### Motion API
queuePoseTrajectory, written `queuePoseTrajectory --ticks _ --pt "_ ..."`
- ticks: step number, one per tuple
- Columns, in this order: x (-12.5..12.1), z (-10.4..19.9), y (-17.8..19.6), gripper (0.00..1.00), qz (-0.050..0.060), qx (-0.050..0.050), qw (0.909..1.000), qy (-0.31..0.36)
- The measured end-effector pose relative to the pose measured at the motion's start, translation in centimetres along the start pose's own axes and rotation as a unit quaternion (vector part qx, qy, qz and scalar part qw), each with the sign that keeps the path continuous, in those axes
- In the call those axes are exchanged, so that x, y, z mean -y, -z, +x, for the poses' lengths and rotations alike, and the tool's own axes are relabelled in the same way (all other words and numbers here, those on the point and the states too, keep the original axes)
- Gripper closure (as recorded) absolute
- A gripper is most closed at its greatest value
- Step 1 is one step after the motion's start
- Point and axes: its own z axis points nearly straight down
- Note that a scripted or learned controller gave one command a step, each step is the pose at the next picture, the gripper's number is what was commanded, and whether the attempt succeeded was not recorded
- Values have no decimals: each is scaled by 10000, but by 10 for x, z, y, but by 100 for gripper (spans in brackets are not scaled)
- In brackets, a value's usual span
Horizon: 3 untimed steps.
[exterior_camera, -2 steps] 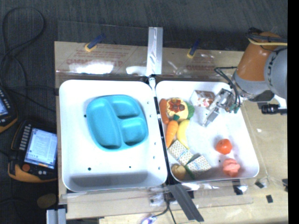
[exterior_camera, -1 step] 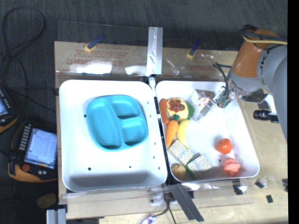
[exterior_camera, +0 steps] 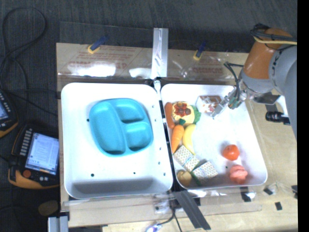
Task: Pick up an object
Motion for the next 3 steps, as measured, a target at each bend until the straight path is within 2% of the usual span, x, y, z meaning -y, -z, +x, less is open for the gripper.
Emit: queuePoseTrajectory --ticks 1,2,3 --pt "-3 28 -10 100 -118 87 9849 -1728" --pt "8 74 -5 100 -81 5 9487 -3162" --pt "9 75 1 100 -52 -4 9490 -3152"
